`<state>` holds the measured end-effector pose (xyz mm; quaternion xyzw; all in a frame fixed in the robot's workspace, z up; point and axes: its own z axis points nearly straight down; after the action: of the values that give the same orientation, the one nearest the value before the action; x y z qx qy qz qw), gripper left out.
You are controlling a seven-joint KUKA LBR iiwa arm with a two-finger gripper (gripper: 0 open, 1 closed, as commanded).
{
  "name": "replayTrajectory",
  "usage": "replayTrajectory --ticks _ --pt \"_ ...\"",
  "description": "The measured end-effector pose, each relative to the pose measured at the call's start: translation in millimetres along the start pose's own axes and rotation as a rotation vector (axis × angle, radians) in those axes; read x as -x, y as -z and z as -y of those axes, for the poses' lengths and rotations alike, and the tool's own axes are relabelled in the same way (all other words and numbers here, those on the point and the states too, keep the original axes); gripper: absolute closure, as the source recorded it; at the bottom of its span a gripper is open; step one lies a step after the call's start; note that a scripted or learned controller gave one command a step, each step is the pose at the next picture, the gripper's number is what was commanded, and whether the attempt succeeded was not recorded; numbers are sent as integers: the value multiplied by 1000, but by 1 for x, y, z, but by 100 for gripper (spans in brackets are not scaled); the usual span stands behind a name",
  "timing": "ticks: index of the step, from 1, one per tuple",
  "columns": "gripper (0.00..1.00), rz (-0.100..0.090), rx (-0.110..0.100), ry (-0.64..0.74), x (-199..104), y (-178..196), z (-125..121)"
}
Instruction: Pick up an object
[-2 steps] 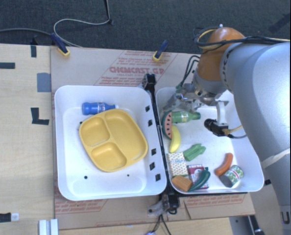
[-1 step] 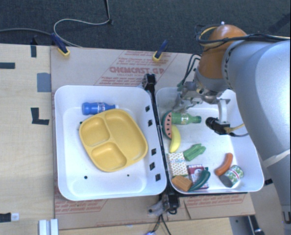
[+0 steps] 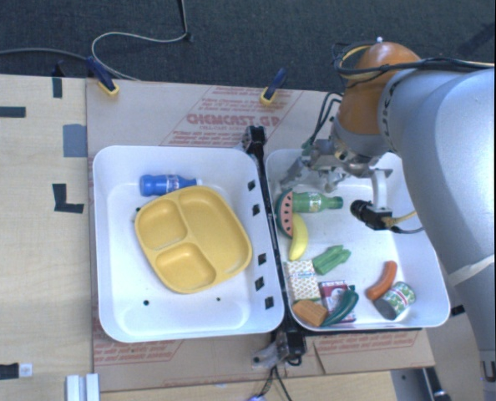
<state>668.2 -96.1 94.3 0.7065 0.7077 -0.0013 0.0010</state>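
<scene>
**Tool above a green bottle in the right bin**

The tool [image 3: 321,174] hangs at the upper left of the right bin [image 3: 415,249], below the orange band [image 3: 373,82] of the grey arm [image 3: 448,157]. Whether it is open or closed cannot be told, and nothing can be seen held in it. Just beneath it lies a green bottle [image 3: 317,201], translucent, on its side, with its pale cap end pointing right. Touching the bottle's left end is a watermelon slice [image 3: 285,212], red with a green rind. Below that lies a yellow banana [image 3: 299,237], and to its right a green pepper-like piece [image 3: 331,259]. Along the bin's lower edge sit a patterned pale packet [image 3: 302,280], a brown bread-like piece [image 3: 310,312], a small red-labelled box [image 3: 335,291], a dark green vegetable [image 3: 343,307], an orange-red sausage [image 3: 382,280] and a small can [image 3: 396,300] with a green label; their print is too small to read.

The left bin [image 3: 114,249] holds a yellow divided plate [image 3: 194,238] of three compartments and, just above it, a blue bottle [image 3: 168,184] lying on its side. The cardboard sheet [image 3: 223,119] on the desk [image 3: 31,224] bears red printing that appears to read "CHEMCAST GP".
</scene>
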Motion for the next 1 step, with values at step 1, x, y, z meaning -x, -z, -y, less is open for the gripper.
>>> replayTrajectory --ticks 1 --pt "100 0 -1 0 0 9 0"
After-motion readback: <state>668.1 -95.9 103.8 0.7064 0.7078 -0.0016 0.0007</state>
